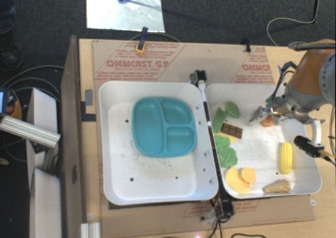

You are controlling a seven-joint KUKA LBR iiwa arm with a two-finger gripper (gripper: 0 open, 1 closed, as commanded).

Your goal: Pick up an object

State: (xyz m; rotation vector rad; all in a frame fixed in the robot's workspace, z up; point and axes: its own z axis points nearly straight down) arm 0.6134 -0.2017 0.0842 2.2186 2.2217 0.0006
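The worktop (pixel 84 142) was pale wood, covered over most of its top by a flattened cardboard sheet (pixel 157 58) printed with red lettering along the far edge. Two shallow white bins sat directly on the cardboard, side by side and touching along their inner walls: the left bin (pixel 113 142) toward the worktop's left edge, the right bin (pixel 310 179) toward its right edge. A small yellow and blue clamp (pixel 142 43) gripped the cardboard at the far edge, left of middle.
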